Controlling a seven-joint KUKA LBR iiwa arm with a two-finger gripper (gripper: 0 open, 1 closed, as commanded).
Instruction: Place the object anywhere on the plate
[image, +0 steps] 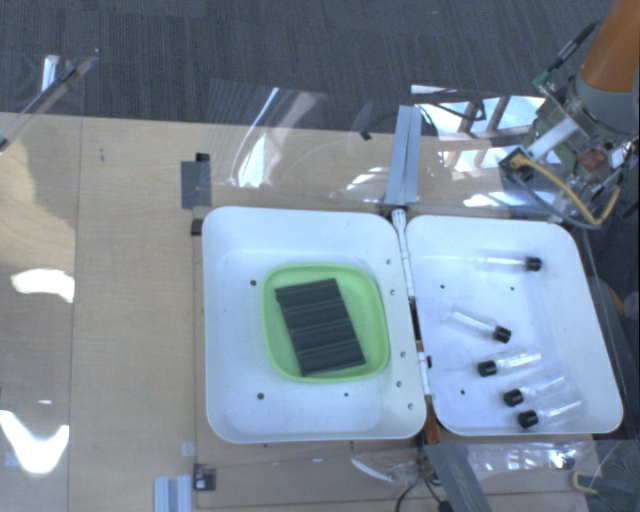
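Nearest the camera, in the right bin (452, 272), five clear tubes with black caps are seen lying loose. The nearest tube (545, 412) is close to the front wall, three more are strung out behind it, and the farthest tube (505, 262) is set apart near the back. In the left bin (230, 300) a green plate (272, 335) is set roughly in the middle. A dark ridged block (318, 327) is laid flat on it, slightly askew and wholly within the rim. This block is taken to be the task's object (the tubes are the only other candidates, and none is touched). If so, the placing step is judged to be done, since the object is borne by the plate alone. Beyond the bins, over the far right corner of the bench (120, 300), the arm (610, 60) is held high, and the gripper (585, 165) is carried well apart from the plate and the block. Its state cannot be told from this angle, and nothing is seen to be held in it. Should a tube be the object meant, the gripper would have to be brought down over the right bin and lined up across one tube's length. The smooth, round tubes are likely to roll if nudged.
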